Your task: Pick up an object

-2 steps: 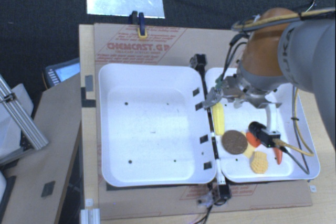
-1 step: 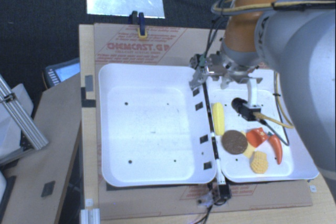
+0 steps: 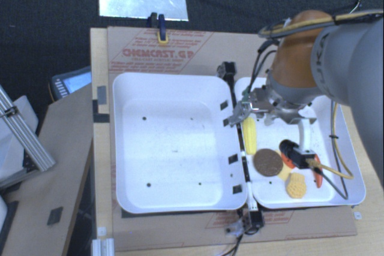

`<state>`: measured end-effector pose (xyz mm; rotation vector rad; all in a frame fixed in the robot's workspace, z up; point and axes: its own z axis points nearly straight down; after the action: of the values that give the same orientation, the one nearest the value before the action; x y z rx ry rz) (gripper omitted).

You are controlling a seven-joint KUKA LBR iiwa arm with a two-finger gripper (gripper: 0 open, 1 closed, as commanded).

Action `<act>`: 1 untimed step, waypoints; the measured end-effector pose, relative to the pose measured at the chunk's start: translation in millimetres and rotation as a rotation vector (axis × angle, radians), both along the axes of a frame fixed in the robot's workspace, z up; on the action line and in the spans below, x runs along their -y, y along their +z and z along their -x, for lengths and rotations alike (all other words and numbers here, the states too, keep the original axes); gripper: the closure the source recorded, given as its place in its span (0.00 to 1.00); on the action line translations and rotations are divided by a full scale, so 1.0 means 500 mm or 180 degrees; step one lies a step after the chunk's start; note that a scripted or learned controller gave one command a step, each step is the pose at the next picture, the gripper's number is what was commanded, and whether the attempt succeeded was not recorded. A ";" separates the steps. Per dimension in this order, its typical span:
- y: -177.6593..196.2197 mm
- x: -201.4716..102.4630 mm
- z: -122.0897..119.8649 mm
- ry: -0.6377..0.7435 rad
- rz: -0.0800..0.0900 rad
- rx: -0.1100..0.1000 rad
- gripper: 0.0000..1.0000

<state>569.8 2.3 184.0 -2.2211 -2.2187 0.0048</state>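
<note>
Left bin (image 3: 174, 141): holds nothing you can pick.
Corn cob (image 3: 249, 135): lies along right bin's (image 3: 354, 186) left wall, nearest target.
Gripper (image 3: 247, 112): poised over cob's top end; you cannot tell its opening.
Cookie (image 3: 268, 162): just beside cob.

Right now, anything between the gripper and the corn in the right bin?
Nothing visible. The gripper sits right above the top end of the corn, by the right bin's left wall. The brown disc lies just past the corn's lower end, not in the path.
</note>
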 end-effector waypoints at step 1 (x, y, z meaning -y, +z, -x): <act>-0.081 0.059 -0.025 0.0062 -0.0059 0.0035 0.00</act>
<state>582.5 -27.2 143.5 -2.1953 -2.2365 -0.0279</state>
